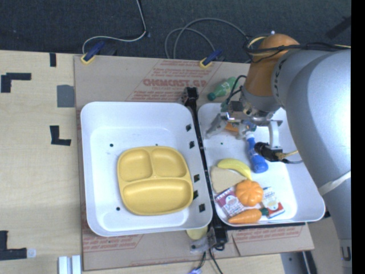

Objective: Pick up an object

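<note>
My gripper (pixel 236 123) hangs low over the far part of the right bin (pixel 296 181), under the arm's orange band. A small orange item (pixel 230 127) shows just beneath it; whether it is held I cannot see. A blue bottle (pixel 256 156) lies just right of and nearer than the gripper. Closer to the front are a yellow banana (pixel 232 166), an orange pumpkin (pixel 249 192), a carrot (pixel 245 216) and a red-and-white packet (pixel 227 201).
The left bin (pixel 97 147) holds a yellow divided tray (pixel 154 178). A green bottle (pixel 222 88) lies at the right bin's far rim. Black clips run along the wall between the bins (pixel 197 147). The arm's grey body covers the right bin's right side.
</note>
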Motion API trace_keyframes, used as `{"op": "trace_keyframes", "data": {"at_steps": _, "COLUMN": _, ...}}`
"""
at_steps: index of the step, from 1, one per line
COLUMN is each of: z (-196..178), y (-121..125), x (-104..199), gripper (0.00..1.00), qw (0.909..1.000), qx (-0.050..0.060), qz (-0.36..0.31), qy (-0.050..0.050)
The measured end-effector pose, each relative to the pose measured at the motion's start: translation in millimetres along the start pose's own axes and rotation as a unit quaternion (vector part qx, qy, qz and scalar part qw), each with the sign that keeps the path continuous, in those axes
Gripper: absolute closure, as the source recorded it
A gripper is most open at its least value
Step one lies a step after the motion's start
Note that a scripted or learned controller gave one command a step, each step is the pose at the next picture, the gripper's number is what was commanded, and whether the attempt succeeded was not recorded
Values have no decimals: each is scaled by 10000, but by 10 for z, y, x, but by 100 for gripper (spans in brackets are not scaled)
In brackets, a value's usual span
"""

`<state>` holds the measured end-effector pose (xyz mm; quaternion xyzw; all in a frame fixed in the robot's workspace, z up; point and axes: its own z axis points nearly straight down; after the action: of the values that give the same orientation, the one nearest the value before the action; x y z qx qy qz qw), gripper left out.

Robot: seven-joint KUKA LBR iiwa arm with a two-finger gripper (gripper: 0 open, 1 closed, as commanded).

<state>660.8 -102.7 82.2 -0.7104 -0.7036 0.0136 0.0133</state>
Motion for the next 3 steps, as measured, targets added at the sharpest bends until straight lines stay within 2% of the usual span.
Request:
{"op": "trace_keyframes", "data": {"at_steps": 2, "z": 0, "y": -1, "x": 15, "gripper": 0, "qw": 10000, "qx": -5, "qz": 6, "qy": -13}}
{"op": "trace_keyframes", "data": {"at_steps": 3, "z": 3, "y": 4, "x": -53, "gripper": 0, "qw": 10000, "qx": 12, "qz": -13, "qy": 47}}
